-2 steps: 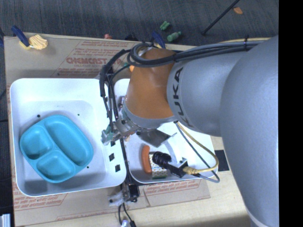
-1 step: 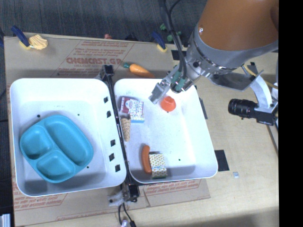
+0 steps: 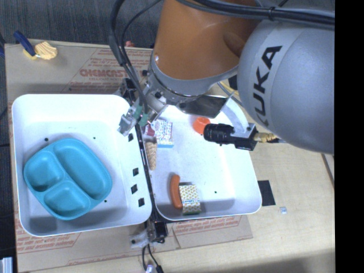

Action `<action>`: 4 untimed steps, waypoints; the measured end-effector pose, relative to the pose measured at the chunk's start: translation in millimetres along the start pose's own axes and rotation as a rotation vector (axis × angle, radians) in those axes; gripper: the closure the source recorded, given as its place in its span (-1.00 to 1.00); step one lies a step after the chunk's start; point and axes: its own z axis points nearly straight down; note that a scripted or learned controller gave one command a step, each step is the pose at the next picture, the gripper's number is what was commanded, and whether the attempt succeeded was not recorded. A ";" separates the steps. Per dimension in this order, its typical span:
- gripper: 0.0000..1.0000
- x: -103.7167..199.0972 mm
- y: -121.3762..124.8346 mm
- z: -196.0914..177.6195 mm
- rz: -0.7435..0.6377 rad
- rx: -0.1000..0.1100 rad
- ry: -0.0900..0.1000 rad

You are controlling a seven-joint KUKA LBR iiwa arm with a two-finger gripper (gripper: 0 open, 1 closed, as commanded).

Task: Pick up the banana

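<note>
**Beside the small blue-and-white carton [image 3: 164, 133], the gripper [image 3: 134, 120] hangs low, nothing lifted**

Just left of that carton, the gripper of the grey-and-orange arm [image 3: 193, 33] is low over the wall shared by the two shallow white bins. Whether its grasp is wide or narrow cannot be told from this slant, and nothing is seen held in it.

Just below and left of the carton lies a pale tan elongated piece [image 3: 151, 154], lengthwise along the wall. By shape it is my best guess for the banana, though its colour and rough texture leave that unsure. The bulky arm also hides the bin floor above the carton.

Right of the carton sits a small orange round thing [image 3: 200, 124]. Below the carton lie an orange-red sausage-shaped toy [image 3: 175, 190] and, touching it, a patterned yellowish block [image 3: 190, 198]. Well left of the carton, a sky-blue divided plastic plate [image 3: 65, 178] rests in the left bin [image 3: 34, 107].

By my judgement the task is at its approach. The reach is made; closing on the banana and lifting it clear are left.
</note>
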 end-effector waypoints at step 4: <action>1.00 -111.7 -28.7 196.9 0.388 0.002 0.003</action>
